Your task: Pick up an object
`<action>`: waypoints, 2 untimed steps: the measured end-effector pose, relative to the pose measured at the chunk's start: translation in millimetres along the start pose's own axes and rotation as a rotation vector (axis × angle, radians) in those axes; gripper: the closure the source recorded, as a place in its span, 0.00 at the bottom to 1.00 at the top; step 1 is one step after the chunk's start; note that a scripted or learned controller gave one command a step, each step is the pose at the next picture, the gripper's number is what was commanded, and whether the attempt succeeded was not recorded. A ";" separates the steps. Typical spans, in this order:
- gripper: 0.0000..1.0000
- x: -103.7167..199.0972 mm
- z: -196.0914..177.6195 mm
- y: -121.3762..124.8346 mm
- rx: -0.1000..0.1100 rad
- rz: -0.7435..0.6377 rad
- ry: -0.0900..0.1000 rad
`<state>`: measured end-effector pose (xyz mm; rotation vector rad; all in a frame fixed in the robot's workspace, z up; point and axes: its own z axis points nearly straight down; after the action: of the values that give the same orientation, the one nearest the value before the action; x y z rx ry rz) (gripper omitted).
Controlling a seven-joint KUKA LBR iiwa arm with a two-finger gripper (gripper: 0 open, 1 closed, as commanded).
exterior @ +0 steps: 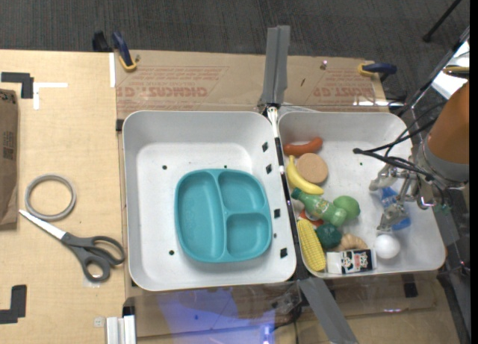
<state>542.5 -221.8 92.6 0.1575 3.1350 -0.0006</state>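
Right now the pincer (391,202) hangs low at the right side of the right bin (351,130), its fingers spread around a small blue object (393,209), with a white ball (387,246) just below it. Toy food crowds that bin's left edge; a teal tray (222,216) fills the left bin (149,186).

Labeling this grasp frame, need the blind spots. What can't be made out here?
- Claw, camera view: its metal parts overlap a blue object; whether it grips that is unclear, as is what the object is.
- Arm: cut off by the right edge.
- Small carton in the right bin: print too small to read.
- Pile by the banana: the green items overlap, their outlines unclear.
- Brown bag: cut off by the left edge.
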 end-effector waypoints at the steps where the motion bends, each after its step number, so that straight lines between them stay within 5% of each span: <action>1: 0.00 27.8 0.2 38.1 -0.001 0.076 0.001; 2: 0.00 -22.0 0.0 2.1 0.000 0.018 -0.002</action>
<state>564.6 -221.9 92.7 0.1852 3.1312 -0.0011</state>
